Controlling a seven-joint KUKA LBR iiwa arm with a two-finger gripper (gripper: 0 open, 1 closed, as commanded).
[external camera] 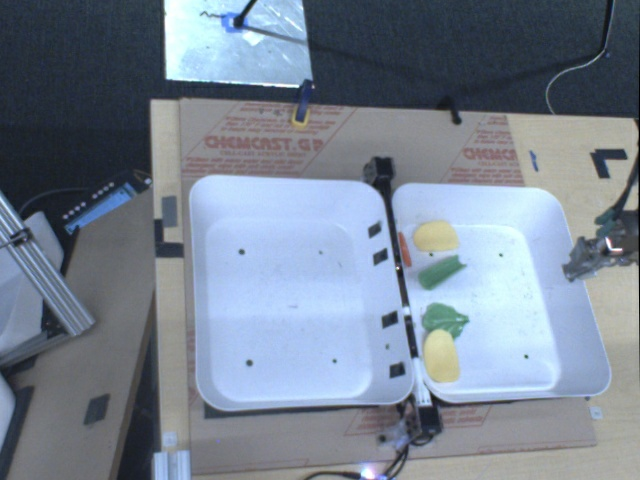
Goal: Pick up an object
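Observation:
The right bin (520,218) holds several small items along its left side. A yellow piece (436,235) lies at the top, with a thin orange stick (404,249) beside it against the bin wall. Below them is a green pod-like piece (440,271), then a green leafy piece (444,318) touching a second yellow piece (441,356). My gripper (588,260) hangs at the far right, above the right bin's right rim, well apart from all the items. Nothing is seen in it.
The left bin (290,208) sits beside the right one, joined by a black divider with clips (390,268). Both rest on a cardboard sheet (270,138). A silver plate (235,28) lies beyond the bench, and a metal frame (40,278) stands at the left.

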